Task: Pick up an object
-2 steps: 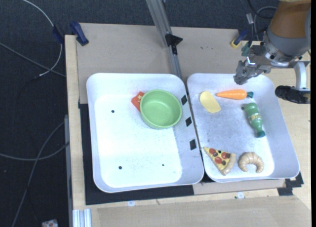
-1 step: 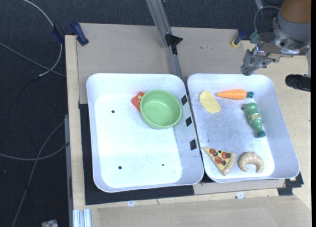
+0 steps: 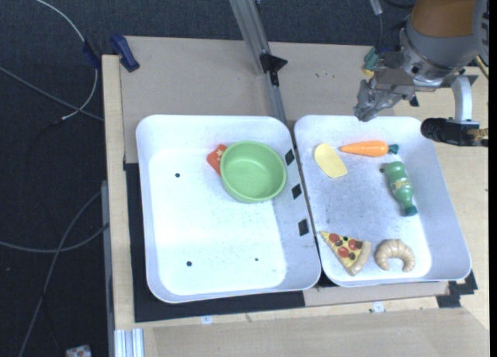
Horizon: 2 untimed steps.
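My gripper (image 3: pixel 368 112) hangs over the far rim of the right bin (image 3: pixel 443 266), just above and left of an orange carrot (image 3: pixel 363 148). Its fingers look close together with nothing between them. In the same bin lie a yellow chip-like piece (image 3: pixel 331 161), a green bottle (image 3: pixel 400 186), a pizza slice (image 3: pixel 345 251) and a croissant (image 3: pixel 395 254). The left bin (image 3: pixel 194 247) holds a green bowl (image 3: pixel 251 171) with a red piece (image 3: pixel 215 158) tucked at its left side.
A metal pole (image 3: pixel 250 22) slants down to the gap between the bins. A blue clip (image 3: pixel 124 52) sits at the bench's far left corner. Cables trail over the dark floor at left.
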Each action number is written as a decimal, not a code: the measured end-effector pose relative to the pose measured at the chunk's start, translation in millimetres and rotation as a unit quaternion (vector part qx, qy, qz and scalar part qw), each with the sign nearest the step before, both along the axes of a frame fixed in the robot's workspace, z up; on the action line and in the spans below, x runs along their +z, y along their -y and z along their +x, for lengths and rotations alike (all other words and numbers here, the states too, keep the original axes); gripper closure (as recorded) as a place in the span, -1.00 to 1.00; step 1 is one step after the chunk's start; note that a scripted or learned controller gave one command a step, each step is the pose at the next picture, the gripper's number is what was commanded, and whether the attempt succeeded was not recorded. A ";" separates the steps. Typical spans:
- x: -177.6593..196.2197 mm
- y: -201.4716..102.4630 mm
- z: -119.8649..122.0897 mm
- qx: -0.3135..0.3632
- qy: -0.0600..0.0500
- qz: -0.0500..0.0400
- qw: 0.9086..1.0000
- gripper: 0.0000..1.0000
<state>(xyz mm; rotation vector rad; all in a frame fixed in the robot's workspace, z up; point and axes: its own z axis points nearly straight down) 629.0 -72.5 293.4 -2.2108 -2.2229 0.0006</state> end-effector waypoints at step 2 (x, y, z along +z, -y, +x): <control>-24.9 -118.1 6.3 0.000 -0.003 0.000 1.000 1.00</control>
